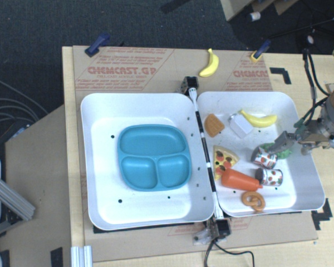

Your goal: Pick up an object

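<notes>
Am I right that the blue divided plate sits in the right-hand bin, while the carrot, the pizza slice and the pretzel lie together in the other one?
Not quite: the camera view shows the blue divided plate in the left-hand bin. The carrot, the pizza slice and the pretzel do lie together in the other bin, on the right.

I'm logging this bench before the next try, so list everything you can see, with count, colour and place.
Bins: two, white, side by side on the bench.
Tray: one, blue, three compartments, in the left bin.
Bananas: two, yellow; one in the right bin, one on the board behind the bins.
Cans: two, red and white, right bin.
Carrot: one, orange, right bin.
Pizza slice: one, right bin.
Pretzel: one, brown, right bin front.
Toast: one, brown, right bin.
Hand: one, grey, over the right bin beside a can.
</notes>
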Controlling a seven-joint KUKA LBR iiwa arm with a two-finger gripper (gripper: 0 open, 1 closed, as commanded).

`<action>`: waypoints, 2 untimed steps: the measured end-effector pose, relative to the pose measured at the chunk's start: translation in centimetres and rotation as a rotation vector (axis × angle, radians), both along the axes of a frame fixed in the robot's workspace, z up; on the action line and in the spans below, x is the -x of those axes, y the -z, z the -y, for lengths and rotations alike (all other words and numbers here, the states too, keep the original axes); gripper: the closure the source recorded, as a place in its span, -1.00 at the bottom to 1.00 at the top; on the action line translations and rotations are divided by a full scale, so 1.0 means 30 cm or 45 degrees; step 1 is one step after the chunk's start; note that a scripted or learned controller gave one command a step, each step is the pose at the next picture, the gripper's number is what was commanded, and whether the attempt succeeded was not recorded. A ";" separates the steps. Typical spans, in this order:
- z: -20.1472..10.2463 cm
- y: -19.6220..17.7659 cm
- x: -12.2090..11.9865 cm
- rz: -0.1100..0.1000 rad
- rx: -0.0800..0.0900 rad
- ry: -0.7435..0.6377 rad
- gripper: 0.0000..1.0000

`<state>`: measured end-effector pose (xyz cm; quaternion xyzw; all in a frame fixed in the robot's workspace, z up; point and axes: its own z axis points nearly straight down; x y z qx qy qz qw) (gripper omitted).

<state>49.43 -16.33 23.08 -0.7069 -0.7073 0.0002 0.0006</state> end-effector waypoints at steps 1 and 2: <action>-0.006 0.409 -0.336 -0.002 0.000 0.000 -1.00; 0.067 0.496 -0.550 -0.053 -0.014 -0.007 -1.00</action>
